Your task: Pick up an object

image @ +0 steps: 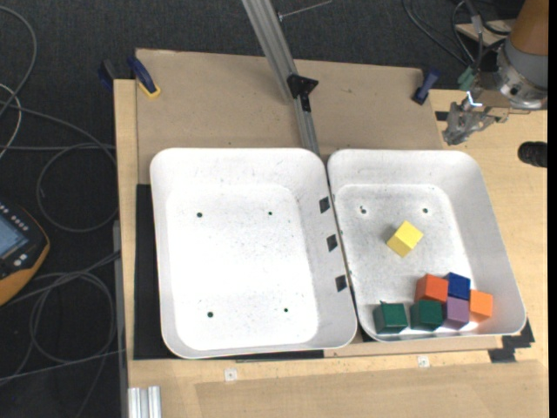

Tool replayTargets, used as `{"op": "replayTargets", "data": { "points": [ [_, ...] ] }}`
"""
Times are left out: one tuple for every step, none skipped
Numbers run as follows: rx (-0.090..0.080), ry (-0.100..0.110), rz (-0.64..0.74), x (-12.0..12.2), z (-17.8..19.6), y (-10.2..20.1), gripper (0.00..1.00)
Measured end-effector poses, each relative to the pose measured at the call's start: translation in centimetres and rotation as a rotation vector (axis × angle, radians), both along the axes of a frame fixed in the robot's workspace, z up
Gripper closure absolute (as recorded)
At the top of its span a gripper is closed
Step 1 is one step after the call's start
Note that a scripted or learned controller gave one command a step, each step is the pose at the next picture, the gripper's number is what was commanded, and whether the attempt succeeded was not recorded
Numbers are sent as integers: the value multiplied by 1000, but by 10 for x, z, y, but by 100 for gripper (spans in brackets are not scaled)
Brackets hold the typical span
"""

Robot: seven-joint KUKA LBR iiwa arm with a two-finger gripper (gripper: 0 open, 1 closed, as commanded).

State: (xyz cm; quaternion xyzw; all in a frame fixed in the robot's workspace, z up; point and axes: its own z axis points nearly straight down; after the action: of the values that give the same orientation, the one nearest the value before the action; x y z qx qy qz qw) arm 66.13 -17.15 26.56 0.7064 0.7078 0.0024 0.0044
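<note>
Yellow cube (405, 239): alone mid-way in the right bin (487, 200), probably light, rigid, best gripped across two flat opposite faces. Pincer (459, 131) hangs beyond the bin's far rim; its opening cannot be told.

Lighting was even and diffuse from overhead, with soft shadows. The white bins (235, 168) looked bright without glare. Focus was slightly soft and grainy; the far floor (70, 16) stayed dim.
</note>
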Motion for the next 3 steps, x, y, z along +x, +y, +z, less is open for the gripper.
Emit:
{"op": "replayTargets", "data": {
  "points": [
    [1, 3, 0, 1, 27, 0, 100],
    [5, 10, 5, 11, 20, 59, 100],
    [5, 13, 4, 7, 2, 111, 100]
  ]
}}
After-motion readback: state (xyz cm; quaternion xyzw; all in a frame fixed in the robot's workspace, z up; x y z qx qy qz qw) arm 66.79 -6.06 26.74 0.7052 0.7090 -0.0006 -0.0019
